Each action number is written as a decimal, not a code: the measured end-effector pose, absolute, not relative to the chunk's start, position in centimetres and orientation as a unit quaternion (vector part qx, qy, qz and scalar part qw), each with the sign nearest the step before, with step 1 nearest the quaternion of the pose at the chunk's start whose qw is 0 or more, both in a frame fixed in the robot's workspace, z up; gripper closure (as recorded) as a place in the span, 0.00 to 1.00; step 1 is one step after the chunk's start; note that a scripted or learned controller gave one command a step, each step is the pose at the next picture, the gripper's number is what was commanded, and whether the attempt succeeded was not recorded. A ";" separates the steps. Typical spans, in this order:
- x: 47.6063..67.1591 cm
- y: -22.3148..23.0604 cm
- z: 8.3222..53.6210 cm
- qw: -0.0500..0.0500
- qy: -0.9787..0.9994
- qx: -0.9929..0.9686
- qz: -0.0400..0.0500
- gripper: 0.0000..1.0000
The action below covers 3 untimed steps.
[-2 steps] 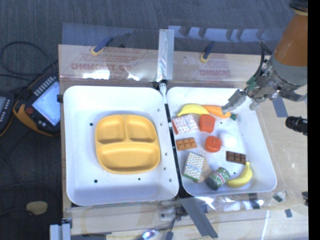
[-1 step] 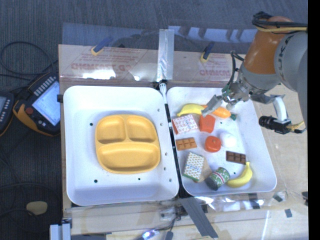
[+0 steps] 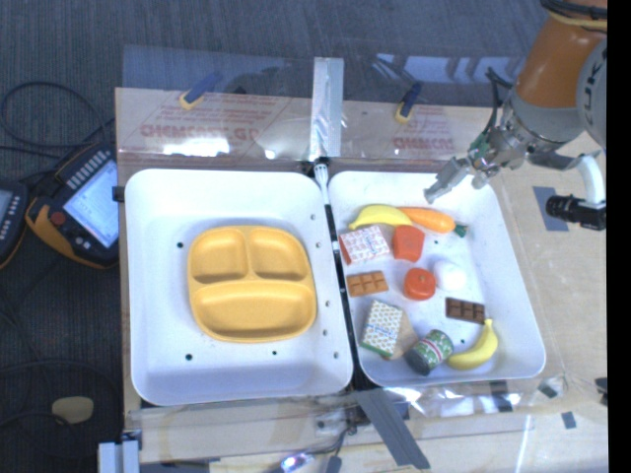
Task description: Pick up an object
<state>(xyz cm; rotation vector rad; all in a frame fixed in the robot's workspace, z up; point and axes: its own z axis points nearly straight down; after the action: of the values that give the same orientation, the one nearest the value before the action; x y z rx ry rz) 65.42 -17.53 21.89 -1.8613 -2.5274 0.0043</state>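
Glossy curved banana [image 3: 474, 348] lies below; claw [image 3: 446, 182] state unclear over smooth carrot [image 3: 427, 219].

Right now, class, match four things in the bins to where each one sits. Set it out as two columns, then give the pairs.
1. yellow tray
2. carrot
3. can
4. white egg

A. near edge of the right bin, beside a banana
B. far end of the right bin, beside a banana
C. left bin
D. middle of the right bin, right of the tomato

Pairs: 1-C, 2-B, 3-A, 4-D
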 end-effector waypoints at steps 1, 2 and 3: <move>66.8 -17.5 9.6 -0.002 -0.825 -0.565 0.001 0.00; 63.7 -19.2 8.9 -0.004 -0.828 -0.560 0.000 0.00; 63.8 -19.1 10.0 -0.007 -0.829 -0.560 -0.002 1.00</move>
<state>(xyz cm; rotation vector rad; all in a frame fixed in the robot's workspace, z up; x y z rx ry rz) 63.85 -19.06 9.97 -1.7662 -2.6138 -0.0076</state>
